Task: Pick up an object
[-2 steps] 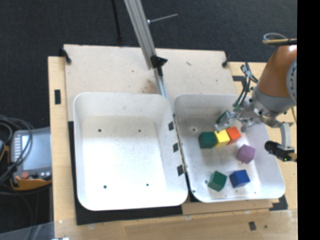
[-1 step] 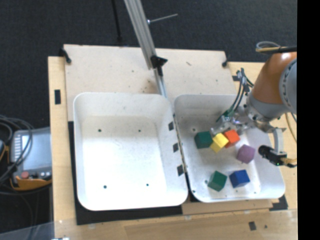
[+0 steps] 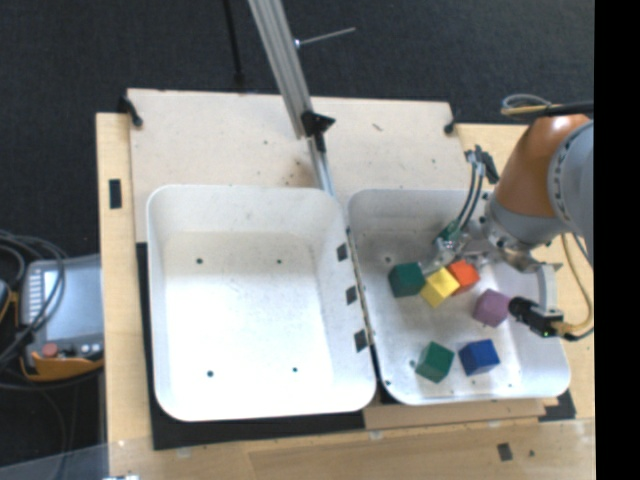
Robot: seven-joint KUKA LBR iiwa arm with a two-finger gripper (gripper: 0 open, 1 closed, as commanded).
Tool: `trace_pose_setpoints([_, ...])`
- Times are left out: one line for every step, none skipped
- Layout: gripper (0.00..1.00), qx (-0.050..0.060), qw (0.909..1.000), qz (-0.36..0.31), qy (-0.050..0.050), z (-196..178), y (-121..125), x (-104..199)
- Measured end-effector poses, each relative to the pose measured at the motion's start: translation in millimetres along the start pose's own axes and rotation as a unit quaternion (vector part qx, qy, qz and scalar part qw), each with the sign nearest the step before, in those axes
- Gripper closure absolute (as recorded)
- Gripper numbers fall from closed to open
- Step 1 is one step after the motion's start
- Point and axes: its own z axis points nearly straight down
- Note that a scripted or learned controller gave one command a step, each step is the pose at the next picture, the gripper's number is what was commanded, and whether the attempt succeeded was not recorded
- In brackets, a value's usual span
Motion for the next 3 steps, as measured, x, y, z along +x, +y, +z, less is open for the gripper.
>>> trace_pose_setpoints([1.00,-0.001,1.0000,0.002,0.000,-11.7,0.5,-1.1])
trace_pose_setpoints([1.00,0.000,1.0000,-0.003,0.001,-76.5,3.9,-3.5])
trace_pose_setpoints([1.00,0.000,1.0000,-0.005,0.001,-127.6,11.8,2.7])
